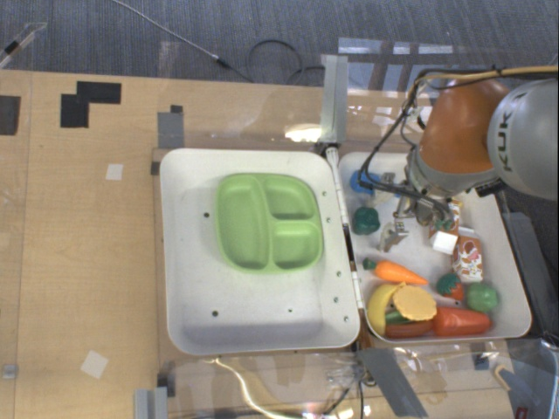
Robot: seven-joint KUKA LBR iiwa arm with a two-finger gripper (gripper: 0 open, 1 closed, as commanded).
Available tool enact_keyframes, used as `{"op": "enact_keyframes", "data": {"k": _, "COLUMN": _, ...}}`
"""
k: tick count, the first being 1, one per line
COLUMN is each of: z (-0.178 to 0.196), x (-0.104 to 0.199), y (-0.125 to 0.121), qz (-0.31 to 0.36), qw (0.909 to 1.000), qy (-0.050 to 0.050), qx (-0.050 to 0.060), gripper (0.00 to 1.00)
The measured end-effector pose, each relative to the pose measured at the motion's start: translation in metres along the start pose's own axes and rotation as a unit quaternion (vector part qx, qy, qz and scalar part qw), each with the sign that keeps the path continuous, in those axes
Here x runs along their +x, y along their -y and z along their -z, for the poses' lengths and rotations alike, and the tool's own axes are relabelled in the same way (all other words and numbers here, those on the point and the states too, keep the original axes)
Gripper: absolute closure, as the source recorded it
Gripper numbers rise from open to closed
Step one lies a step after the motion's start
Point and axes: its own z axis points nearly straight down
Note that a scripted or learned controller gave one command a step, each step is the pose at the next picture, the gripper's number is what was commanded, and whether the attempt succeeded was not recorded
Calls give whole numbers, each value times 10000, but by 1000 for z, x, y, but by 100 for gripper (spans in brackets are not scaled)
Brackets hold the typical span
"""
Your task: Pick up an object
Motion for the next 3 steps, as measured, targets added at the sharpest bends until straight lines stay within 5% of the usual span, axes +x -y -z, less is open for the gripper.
{"op": "enact_keyframes", "data": {"k": 1, "z": 2, "x": 69, "y": 27, "qz": -490, "qw": 9988, "qy": 5, "qx": 5, "gripper": 0}}
{"op": "enact_keyframes", "data": {"k": 2, "z": -1, "x": -31, "y": 40, "qz": -528, "qw": 9986, "qy": -13, "qx": 2, "gripper": 0}}
{"op": "enact_keyframes", "data": {"k": 3, "z": 1, "x": 29, "y": 46, "qz": -1368, "qw": 9906, "qy": -12, "qx": 3, "gripper": 0}}
